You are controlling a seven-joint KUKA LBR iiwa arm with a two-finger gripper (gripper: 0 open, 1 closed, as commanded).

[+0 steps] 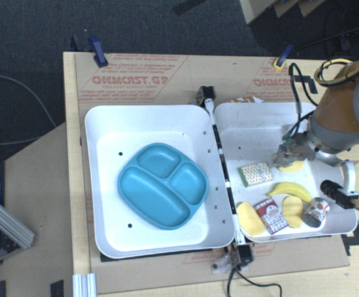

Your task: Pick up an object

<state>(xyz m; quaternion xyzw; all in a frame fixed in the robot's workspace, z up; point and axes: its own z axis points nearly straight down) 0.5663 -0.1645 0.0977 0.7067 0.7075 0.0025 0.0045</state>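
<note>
- Right bin, near edge, is holding a yellow oval piece, a red-and-white packet and a small can.
- Banana is lying just behind them, with a green patterned pad beside it.
- Left bin is carrying a blue divided plate.
- Gripper is sitting over a pale yellow piece mid-bin; whether the claw is clenched or released, cannot tell.
- That piece is looking light, smooth and likely slippery; gripping across its narrow width seems best.

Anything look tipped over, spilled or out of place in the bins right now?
Nothing spilled or damaged. The blue divided plate lies flat, alone in the left bin. In the right bin, a small can lies on its side beside the banana, crowded against the near wall.
</note>
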